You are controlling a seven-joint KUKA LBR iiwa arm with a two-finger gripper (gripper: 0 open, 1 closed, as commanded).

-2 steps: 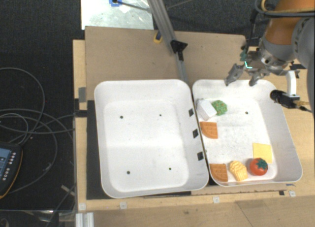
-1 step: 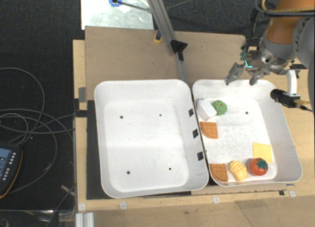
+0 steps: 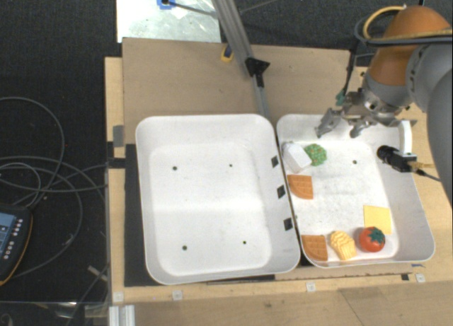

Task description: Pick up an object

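My gripper [image 3: 341, 126] hovers over the far end of the right bin [image 3: 414, 208], fingers spread open with nothing between them. Below and left of it lie a white block [image 3: 296, 155] and a green leafy piece [image 3: 316, 154], side by side. An orange waffle-like piece [image 3: 301, 187] lies nearer the middle of the bin's left side. Along the near end sit a brown cracker [image 3: 315, 247], a yellow corn-like piece [image 3: 343, 245], a red tomato [image 3: 371, 239] and a yellow cheese slab [image 3: 377, 217].
The left bin [image 3: 205, 197] stands beside the right one, joined by black clips [image 3: 281, 191]. A grey pole [image 3: 233, 24] slants across the cardboard bench top behind the bins.
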